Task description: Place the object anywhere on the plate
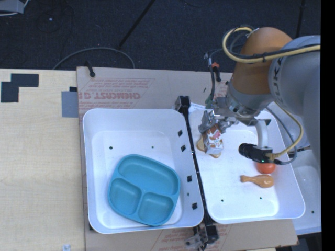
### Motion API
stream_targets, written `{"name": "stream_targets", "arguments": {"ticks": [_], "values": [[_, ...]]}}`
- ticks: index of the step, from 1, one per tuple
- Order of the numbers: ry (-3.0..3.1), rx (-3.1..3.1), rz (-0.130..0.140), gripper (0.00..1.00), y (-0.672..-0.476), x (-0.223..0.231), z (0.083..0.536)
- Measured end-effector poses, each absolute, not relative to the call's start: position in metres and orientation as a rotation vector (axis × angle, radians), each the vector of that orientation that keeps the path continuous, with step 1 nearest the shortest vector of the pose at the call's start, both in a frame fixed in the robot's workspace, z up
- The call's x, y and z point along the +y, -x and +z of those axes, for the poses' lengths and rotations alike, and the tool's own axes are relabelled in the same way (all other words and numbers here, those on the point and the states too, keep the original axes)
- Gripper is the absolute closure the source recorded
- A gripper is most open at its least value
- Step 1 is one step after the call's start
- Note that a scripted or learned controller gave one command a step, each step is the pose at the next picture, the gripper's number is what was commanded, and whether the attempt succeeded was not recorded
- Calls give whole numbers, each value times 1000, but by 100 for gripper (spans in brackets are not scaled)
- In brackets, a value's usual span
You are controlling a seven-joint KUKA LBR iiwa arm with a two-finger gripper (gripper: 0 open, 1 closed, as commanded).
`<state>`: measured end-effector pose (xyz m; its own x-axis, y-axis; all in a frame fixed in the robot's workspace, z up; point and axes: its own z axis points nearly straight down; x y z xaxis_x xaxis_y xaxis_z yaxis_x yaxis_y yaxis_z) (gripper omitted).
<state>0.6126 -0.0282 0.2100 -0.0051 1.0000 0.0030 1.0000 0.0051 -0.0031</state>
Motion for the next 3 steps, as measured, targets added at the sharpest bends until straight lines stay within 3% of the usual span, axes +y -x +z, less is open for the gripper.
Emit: {"name": "stream_targets", "arguments": {"ticks": [3], "values": [[2215, -2224, 3, 100, -602, 128, 223]]}}
